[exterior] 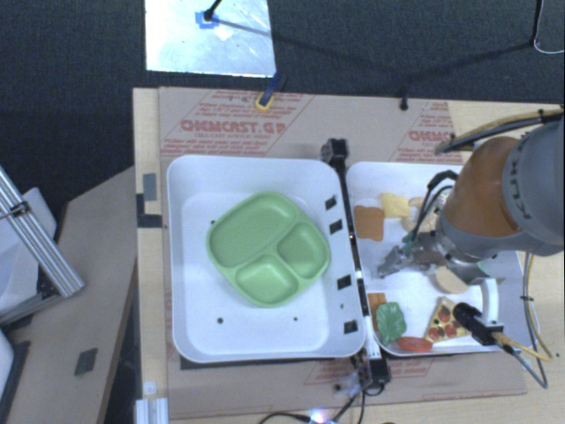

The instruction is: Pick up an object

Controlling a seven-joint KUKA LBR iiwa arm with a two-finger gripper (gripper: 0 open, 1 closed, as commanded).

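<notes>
Green moulded three-compartment plate (268, 249) fills your left bin (190, 237) | right of it, metal gripper (395, 263) spread, pinching nothing | flat pizza slice (445, 320) beyond, near corner.

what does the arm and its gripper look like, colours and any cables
The arm is a thick, rounded grey body with a broad orange band above the wrist. Dark cables loop along the wrist's left side. The gripper is a slim grey metal assembly that narrows to a thin point.
</notes>
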